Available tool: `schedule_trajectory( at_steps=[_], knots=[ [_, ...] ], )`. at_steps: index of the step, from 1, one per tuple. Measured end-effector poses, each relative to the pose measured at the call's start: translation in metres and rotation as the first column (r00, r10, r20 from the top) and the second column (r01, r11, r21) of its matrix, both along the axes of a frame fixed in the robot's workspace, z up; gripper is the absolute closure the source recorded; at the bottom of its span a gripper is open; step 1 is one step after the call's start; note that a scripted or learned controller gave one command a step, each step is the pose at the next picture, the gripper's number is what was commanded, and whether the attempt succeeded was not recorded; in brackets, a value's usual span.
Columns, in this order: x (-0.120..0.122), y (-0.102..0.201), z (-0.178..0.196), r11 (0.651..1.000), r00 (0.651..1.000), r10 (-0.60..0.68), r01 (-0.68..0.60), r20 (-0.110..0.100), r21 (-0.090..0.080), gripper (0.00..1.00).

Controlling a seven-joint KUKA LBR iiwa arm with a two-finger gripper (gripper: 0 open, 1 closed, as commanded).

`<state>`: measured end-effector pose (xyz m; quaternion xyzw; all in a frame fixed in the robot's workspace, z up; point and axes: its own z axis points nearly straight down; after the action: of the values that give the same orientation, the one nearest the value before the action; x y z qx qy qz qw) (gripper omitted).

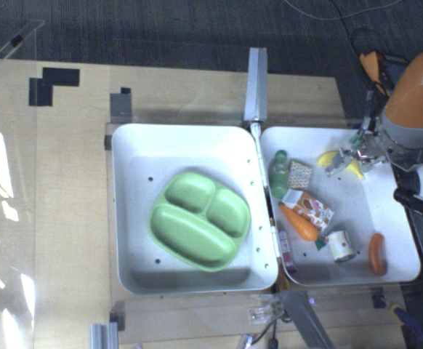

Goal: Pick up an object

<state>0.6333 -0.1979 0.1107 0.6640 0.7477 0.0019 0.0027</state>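
My gripper (348, 158) hangs low over the back part of the right bin (387, 203), right above a yellow object (329, 157) that shows on both sides of it. Whether it touches or holds that object is hidden by the gripper's own body. Further forward in the same bin lie an orange carrot (299, 224), a printed snack packet (311, 208), a small tin can (340, 246) and a red-orange sausage (376, 254). A green bottle (278, 171) and a speckled packet (299, 173) sit by the bin's left wall.
The left bin (135, 167) holds a green divided plate (200, 217). A metal post (256, 86) stands behind the wall between the bins. The arm's orange band (415, 89) and grey wrist rise at the right edge.
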Motion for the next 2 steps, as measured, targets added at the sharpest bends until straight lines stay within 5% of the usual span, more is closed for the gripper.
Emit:
schedule_trajectory(
  at_steps=[1,2],
  knots=[
    [0.037,-0.002,-0.023,1.000,1.000,0.014,-0.014,-0.014,0.010,0.00],
    [-0.002,-0.007,0.067,0.960,0.960,-0.280,0.280,-0.002,0.001,0.00]
  ],
)
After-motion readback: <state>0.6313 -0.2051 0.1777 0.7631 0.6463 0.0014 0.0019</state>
